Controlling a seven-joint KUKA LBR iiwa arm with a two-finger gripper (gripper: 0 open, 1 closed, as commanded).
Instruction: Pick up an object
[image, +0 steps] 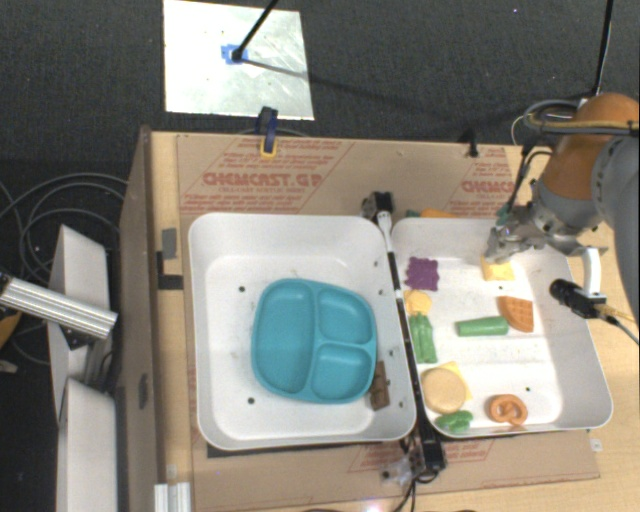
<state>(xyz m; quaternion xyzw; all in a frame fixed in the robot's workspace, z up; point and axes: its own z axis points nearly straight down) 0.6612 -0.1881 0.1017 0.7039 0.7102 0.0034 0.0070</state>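
Yellow block (497, 268) lies upper right, under the claw (503, 243); whether the claw grips it, I cannot tell.

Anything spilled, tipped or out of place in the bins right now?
One thing: a small brown piece sits in the left bin, off the teal plate, against the divider. The other toy foods all lie in the right bin. Nothing looks spilled or damaged.

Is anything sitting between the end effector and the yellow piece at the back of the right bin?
Nothing visible does. The end effector hangs directly over the yellow piece near the right bin's back edge. Its nearest neighbours, the orange wedge and the green stick, lie apart from it toward the front.
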